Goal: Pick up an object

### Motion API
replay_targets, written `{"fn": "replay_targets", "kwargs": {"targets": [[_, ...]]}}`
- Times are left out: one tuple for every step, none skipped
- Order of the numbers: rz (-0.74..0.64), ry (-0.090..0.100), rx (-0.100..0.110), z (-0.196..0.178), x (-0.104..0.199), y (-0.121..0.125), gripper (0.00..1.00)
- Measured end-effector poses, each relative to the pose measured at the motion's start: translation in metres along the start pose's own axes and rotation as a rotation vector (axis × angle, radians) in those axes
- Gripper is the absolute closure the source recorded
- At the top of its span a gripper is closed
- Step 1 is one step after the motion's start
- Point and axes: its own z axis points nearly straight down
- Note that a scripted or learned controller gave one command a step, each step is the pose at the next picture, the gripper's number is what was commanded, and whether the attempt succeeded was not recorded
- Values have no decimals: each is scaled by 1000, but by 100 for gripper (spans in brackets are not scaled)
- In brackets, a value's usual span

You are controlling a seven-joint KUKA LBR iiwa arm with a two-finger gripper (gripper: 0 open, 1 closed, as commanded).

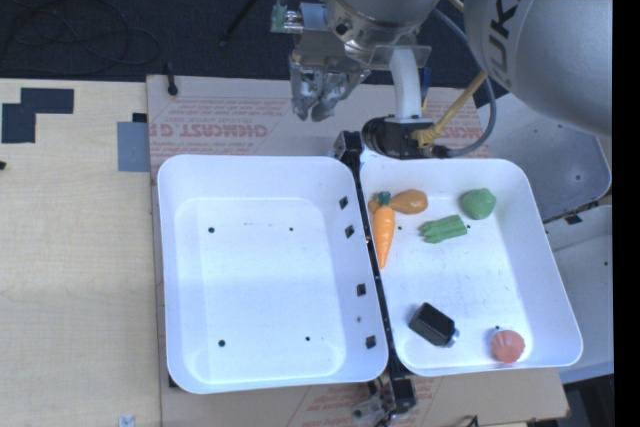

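My gripper [318, 105] hangs high above the bench, over the back rim between the two bins, its fingers close together with nothing between them. In the right bin [540, 245] lie an orange carrot [382, 233], an orange-brown piece [409, 202] beside it, a green bean-like piece [443, 229], a round green object [478, 203], a black block [433, 325] and a pink round object [507, 346]. All of them rest on the bin floor, well below and to the right of the gripper.
The left bin [180, 215] sits beside the right one, joined by a black divider strip [365, 245]. Cardboard [220, 120] lies under the bins. A white post and a yellow cable [450, 110] stand behind the right bin. The arm's grey body crosses the upper right.
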Motion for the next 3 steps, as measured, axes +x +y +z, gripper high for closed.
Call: {"fn": "replay_targets", "kwargs": {"targets": [[-10, 4, 0, -36, 36, -24, 100], [-9, 4, -1, -101, 62, -36, 100], [-7, 1, 3, -97, 62, -28, 100]]}}
